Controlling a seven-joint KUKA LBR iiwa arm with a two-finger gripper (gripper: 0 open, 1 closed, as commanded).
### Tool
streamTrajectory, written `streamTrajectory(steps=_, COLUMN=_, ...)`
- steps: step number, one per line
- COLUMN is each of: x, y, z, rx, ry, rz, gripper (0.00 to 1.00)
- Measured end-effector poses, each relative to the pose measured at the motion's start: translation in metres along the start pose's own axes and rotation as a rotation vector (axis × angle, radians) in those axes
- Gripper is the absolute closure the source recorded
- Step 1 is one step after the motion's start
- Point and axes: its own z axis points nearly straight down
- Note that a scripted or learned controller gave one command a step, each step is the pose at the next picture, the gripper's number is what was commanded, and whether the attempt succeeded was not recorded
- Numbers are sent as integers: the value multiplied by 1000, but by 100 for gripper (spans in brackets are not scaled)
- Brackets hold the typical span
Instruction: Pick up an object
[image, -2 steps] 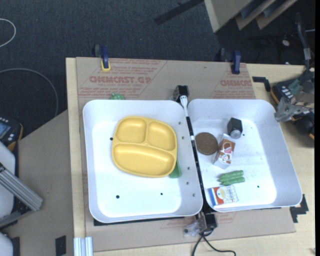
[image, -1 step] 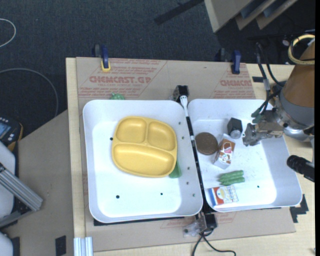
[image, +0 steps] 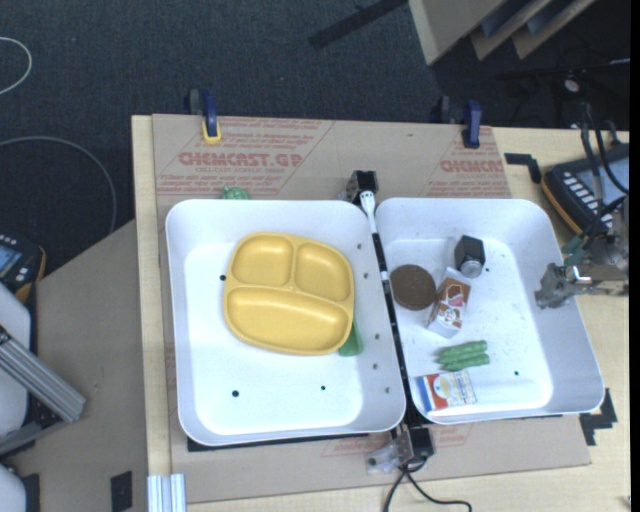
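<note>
— Since the arm comes in from the right, what can be made out of the gripper (image: 552, 287)?

— Very little. It is a small grey shape at the right-hand rim of the right bin (image: 575, 350), partly merged with cables and clutter behind it. Open or closed: cannot tell from here. No item is seen in its grasp.

— Which items are obscured?

— Item one: a green object (image: 349, 345) in the left bin (image: 280, 390), mostly hidden beneath the right edge of the yellow divided plate (image: 290, 293); its identity is unclear. Item two: a flat printed packet (image: 447, 390) at the near edge of the right bin; the print is too small to read.

— Position of the candidate objects relative to the gripper?

— All lie to its left, inside the right bin, apart from it. The dark cylinder (image: 469, 254) is nearest, towards the far wall. The small carton (image: 450, 305) lies tilted, just beside the brown disc (image: 412, 286); contact between them cannot be confirmed. The green pod (image: 462, 354) lies between the carton and the packet. The disc sits close to the seam between the bins, farthest from the gripper.
</note>
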Motion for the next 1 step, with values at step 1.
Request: streamTrajectory(steps=1, x=31, y=0, z=-120, rx=-17, ry=-2, rz=-10, gripper=100)
